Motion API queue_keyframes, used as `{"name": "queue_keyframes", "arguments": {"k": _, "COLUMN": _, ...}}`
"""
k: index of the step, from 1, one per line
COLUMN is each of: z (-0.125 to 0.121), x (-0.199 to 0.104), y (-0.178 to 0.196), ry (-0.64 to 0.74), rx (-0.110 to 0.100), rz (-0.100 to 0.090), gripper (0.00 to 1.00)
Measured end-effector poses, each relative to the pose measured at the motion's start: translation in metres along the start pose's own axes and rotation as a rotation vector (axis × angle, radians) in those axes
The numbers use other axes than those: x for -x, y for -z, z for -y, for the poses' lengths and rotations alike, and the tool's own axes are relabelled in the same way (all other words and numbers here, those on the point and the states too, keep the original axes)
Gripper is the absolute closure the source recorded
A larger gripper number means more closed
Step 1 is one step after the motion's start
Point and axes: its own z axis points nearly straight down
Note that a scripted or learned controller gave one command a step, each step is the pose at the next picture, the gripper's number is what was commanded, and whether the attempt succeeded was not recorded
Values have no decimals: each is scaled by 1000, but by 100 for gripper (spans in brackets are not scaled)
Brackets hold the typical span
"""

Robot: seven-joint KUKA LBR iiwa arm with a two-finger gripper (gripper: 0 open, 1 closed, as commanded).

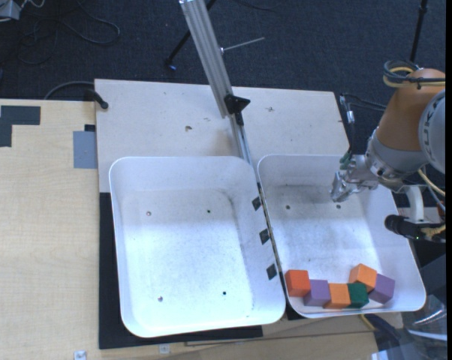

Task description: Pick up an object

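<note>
Several small blocks lie in a cluster at the near end of the right bin [316, 208]: an orange block [297, 281], a purple block [316, 292], another orange block [339, 295], a green block [358, 295], an orange block [363, 275] and a purple block [382, 287]. My gripper [340, 191] hangs over the far right part of that bin, well away from the blocks. Nothing shows between its fingers.
The left bin [136, 201] sits beside the right one, split from it by a divider with black clips. A slanted aluminium rail [211, 58] rises behind the bins. Light wooden bench surface lies to the left.
</note>
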Motion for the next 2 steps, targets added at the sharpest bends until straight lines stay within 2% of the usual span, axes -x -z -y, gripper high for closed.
{"name": "queue_keyframes", "arguments": {"k": 1, "z": 34, "x": -39, "y": 105, "ry": 5, "rx": 8, "rz": 1, "gripper": 100}}
{"name": "queue_keyframes", "arguments": {"k": 2, "z": 72, "x": -11, "y": 113, "ry": -1, "rx": -1, "rz": 1, "gripper": 100}}
